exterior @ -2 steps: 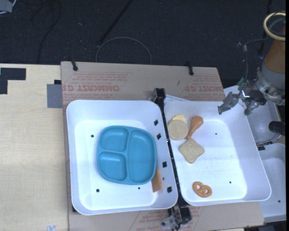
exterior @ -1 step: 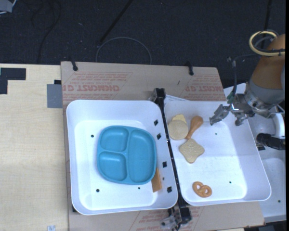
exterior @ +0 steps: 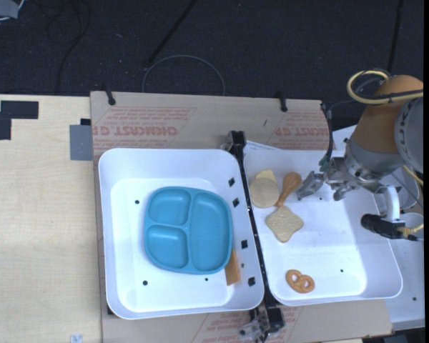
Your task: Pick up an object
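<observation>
My gripper [exterior: 322, 189] hangs over the right bin [exterior: 375, 291], near its upper middle, with its fingers spread open and nothing between them. Just left of it lies a tan drumstick-shaped piece [exterior: 289, 186], and beside that a pale round bun [exterior: 264, 190]. A toast slice [exterior: 284, 223] lies below these two. A small pretzel [exterior: 299, 281] sits near the bin's front wall.
The left bin [exterior: 121, 291] holds a blue divided plate [exterior: 187, 229], with a thin brown stick [exterior: 232, 270] at the plate's lower right. A black divider [exterior: 247, 227] runs between the bins. The arm's orange band [exterior: 382, 120] rises at the right.
</observation>
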You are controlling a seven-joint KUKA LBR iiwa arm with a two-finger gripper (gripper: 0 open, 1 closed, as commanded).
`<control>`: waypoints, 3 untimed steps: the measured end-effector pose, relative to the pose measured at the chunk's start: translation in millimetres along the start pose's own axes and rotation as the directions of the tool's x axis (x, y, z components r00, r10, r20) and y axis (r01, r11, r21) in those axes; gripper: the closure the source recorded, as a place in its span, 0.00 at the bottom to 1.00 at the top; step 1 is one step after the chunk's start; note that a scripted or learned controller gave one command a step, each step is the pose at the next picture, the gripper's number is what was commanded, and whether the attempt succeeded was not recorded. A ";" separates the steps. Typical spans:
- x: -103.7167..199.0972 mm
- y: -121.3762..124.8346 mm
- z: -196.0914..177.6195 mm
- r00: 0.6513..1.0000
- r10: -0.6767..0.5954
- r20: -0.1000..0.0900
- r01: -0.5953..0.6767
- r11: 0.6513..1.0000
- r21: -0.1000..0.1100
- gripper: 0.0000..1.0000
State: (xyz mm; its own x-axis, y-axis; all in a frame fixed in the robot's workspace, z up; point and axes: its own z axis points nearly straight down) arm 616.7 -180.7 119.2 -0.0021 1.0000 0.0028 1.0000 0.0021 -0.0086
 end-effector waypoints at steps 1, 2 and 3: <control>1.5 -0.3 33.9 1.000 0.001 0.002 -0.001 1.000 -0.003 0.00; 1.0 0.3 21.6 1.000 0.001 0.002 -0.001 1.000 -0.005 1.00; 0.5 -7.6 -37.4 1.000 0.006 0.004 -0.006 1.000 -0.012 1.00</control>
State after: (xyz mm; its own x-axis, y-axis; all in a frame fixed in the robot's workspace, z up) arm 609.4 -180.4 156.7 0.0034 1.0000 -0.0011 1.0000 -0.0034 0.0035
